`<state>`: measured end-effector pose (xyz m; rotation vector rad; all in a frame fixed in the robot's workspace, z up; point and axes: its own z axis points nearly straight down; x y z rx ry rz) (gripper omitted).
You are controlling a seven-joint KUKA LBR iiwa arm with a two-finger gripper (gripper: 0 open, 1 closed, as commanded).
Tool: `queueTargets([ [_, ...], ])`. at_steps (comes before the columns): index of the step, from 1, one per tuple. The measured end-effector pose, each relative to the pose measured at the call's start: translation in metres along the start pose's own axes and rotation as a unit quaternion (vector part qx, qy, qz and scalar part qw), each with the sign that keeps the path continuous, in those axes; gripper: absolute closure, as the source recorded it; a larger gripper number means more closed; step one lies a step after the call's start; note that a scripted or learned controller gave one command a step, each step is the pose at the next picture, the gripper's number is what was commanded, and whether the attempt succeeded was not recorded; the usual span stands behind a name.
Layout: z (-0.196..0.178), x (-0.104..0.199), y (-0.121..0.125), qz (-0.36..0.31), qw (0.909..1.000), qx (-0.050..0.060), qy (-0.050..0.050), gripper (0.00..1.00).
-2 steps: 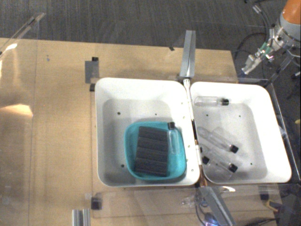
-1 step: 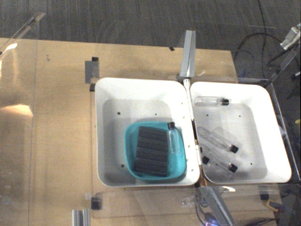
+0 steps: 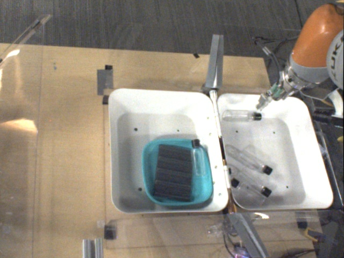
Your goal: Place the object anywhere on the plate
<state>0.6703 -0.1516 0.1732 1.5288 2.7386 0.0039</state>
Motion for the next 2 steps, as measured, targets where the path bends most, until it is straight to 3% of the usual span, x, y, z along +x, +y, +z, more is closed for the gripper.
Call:
queueTargets([
  [1, -0.174, -0.040, -0.037, 0.014, 0.9999, -0.003, -0.004, 1.00],
  [2, -0.266, -0.046, -0.026, -0.084, 0.9964, -0.003, -0.005, 1.00],
])
